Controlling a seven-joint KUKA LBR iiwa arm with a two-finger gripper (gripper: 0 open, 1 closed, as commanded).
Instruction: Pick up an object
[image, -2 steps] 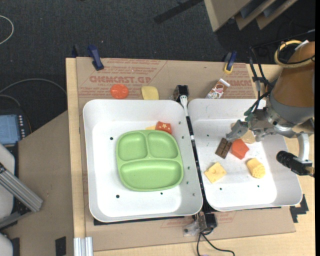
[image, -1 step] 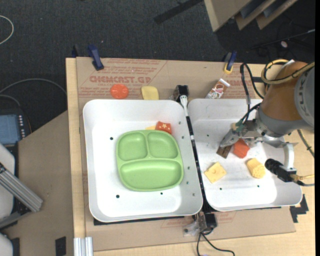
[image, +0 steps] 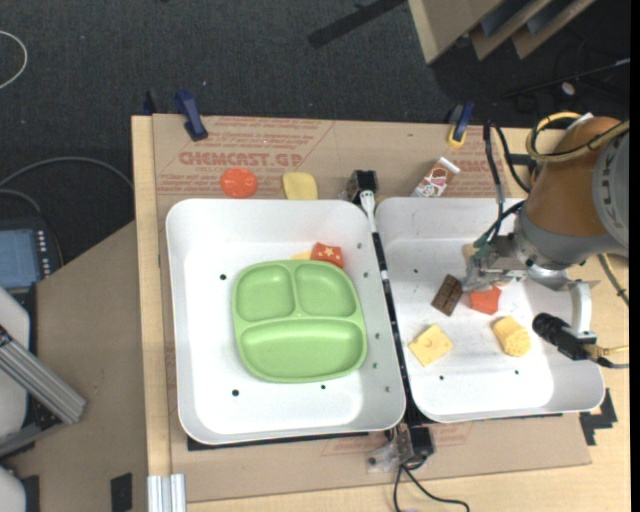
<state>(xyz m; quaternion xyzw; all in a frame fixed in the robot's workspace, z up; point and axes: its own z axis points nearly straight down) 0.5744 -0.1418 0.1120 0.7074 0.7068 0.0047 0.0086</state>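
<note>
My gripper (image: 482, 272) hangs low over the middle of the right bin (image: 480, 395), under the grey arm with its orange band. A brown block (image: 447, 294) lies tilted just left of it. Directly beneath the gripper, touching or nearly touching it, is a red block (image: 485, 301). Nearer the front, a yellow cheese wedge (image: 431, 345) and a yellow corn piece (image: 512, 337) lie apart on the bin floor. Nothing is visibly lifted.
The left bin (image: 200, 300) holds a green divided plate (image: 298, 320) with a red-and-yellow toy (image: 326, 254) behind it. An orange disc (image: 239, 183), a yellow piece (image: 299, 186), a black item (image: 363, 184) and a wrapper (image: 436, 180) lie on the cardboard behind the bins.
</note>
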